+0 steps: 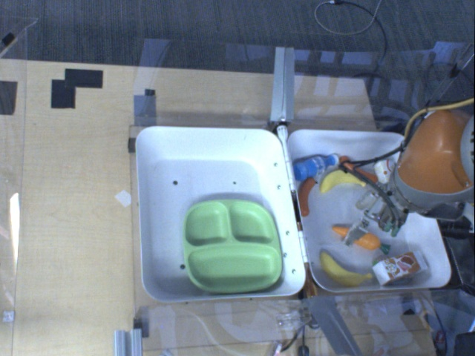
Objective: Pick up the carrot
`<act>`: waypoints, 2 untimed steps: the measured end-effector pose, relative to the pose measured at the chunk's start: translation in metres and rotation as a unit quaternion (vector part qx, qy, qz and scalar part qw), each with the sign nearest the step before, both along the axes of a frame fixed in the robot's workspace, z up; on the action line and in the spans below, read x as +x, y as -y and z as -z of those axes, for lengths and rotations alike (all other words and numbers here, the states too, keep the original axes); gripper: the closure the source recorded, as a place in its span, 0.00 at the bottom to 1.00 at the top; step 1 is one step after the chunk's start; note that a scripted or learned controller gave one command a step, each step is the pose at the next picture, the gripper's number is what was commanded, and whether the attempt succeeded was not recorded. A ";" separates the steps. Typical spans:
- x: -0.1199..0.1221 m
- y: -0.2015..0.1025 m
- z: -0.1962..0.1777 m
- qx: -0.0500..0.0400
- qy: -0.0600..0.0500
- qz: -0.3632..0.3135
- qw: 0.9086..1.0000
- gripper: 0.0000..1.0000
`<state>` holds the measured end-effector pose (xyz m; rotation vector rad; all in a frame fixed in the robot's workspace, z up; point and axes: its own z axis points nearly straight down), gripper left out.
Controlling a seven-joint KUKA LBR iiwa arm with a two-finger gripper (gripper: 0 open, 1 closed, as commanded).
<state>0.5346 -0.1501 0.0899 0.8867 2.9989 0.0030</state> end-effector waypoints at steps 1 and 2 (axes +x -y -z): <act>0.047 -0.012 0.000 0.001 0.000 0.048 0.999 0.00; 0.001 0.024 0.000 0.001 0.000 0.113 0.994 0.00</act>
